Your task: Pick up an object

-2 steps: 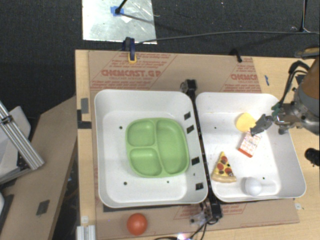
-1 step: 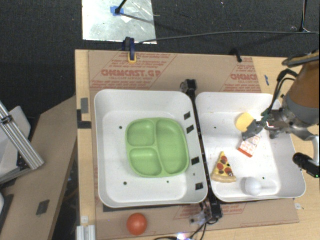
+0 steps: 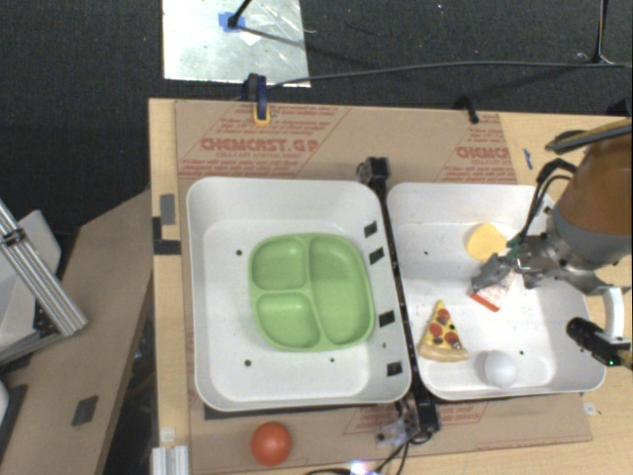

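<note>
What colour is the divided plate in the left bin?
Light green, seen in the camera view: divided plate.

The arm [image 3: 593, 206] has a broad orange band above a grey wrist; dark cables loop alongside, and its gripper [image 3: 492, 277] looks like grey metal, though blurred.

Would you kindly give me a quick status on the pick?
Claw low in right bin, over a small red-and-white item. Yellow disc beside it. Pizza slice, white ball nearer front.
</note>
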